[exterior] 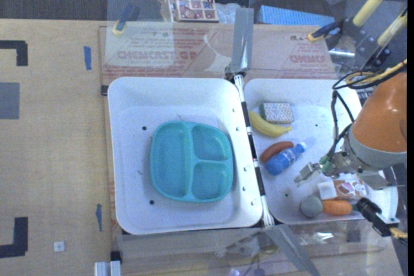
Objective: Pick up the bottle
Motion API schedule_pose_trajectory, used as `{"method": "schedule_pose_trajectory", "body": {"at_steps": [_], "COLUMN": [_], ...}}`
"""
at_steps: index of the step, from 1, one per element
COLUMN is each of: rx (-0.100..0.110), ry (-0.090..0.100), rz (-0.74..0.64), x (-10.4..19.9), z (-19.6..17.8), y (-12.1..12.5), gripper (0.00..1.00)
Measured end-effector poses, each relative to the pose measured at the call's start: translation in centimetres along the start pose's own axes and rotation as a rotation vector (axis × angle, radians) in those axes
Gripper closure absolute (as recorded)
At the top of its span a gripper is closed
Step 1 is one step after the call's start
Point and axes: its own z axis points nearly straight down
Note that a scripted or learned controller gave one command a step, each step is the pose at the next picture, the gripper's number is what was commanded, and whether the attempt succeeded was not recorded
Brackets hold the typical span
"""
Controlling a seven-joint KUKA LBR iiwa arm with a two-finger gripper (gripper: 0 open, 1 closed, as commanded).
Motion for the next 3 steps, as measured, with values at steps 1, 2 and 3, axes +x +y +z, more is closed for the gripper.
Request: {"method": "schedule_pose_trajectory", "body": {"at_steps": [1, 2, 3], "rx": [-0.007, 0.000, 0.002], "ry": [-0.003, -0.002, 0.000], "rz": [0.361, 0.498, 0.266], "x": [2.2, 6.2, 6.0], "z": [2.3, -23.5, -15.7], "y": [5.3, 6.2, 5.4], "gripper": [0.00, 0.00, 0.00]}}
